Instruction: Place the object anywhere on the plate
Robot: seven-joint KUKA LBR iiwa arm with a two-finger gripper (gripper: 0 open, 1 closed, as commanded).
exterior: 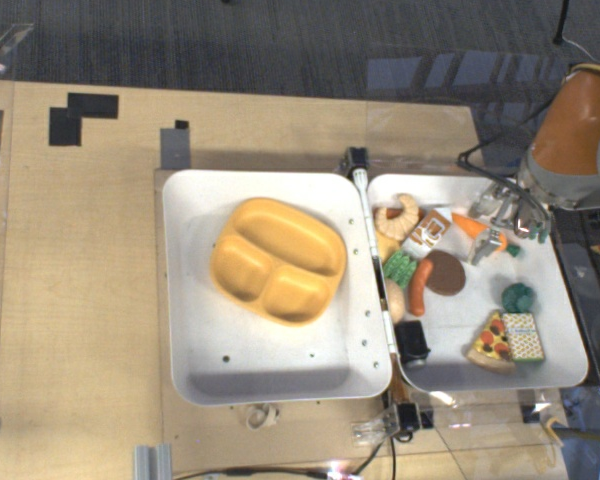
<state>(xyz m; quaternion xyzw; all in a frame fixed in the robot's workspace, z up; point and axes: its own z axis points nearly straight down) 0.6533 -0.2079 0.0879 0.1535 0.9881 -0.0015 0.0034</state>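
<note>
A yellow three-compartment plate [278, 258] lies in the left bin [195, 368]. My gripper [492, 230] hangs low over the upper right part of the right bin [570, 363], right by an orange carrot-like toy [467, 224]. The arm's metal parts cover part of that toy, and whether the gripper touches it is unclear. Other toy foods lie in the right bin: a tan croissant [398, 212], a white and orange packet [427, 230], a brown disc [446, 276], a red sausage [420, 286] and a green piece [400, 268].
A teal lump [518, 295], a pizza slice [490, 345] and a checked block [524, 336] lie in the right bin's lower right. A black block [412, 339] sits by the divider [375, 258] between the bins. The grey and orange arm [570, 128] enters from the right.
</note>
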